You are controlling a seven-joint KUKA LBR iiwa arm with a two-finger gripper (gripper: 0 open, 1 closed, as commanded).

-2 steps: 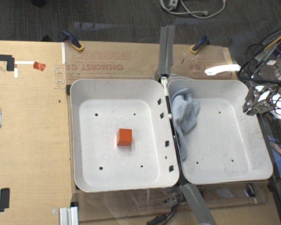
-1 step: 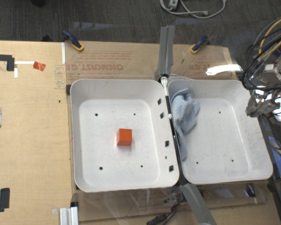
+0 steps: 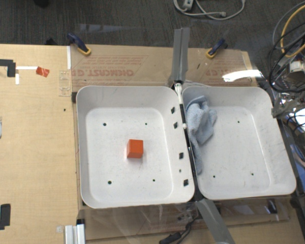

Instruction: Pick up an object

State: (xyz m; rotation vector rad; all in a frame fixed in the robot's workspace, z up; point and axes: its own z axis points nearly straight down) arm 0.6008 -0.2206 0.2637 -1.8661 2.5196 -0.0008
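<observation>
An orange-red cube [image 3: 134,149] sits near the middle of the left white bin [image 3: 91,187]. A crumpled pale blue-grey cloth [image 3: 201,122] lies in the right white bin [image 3: 279,182], against its left wall near the divider between the bins.
A wooden board [image 3: 30,151] lies left of the bins, with a small red piece [image 3: 42,71] and black brackets on it. Cardboard [image 3: 127,67] sits behind the bins, held by two clamps. Cables [image 3: 295,29] run along the right side and top.
</observation>
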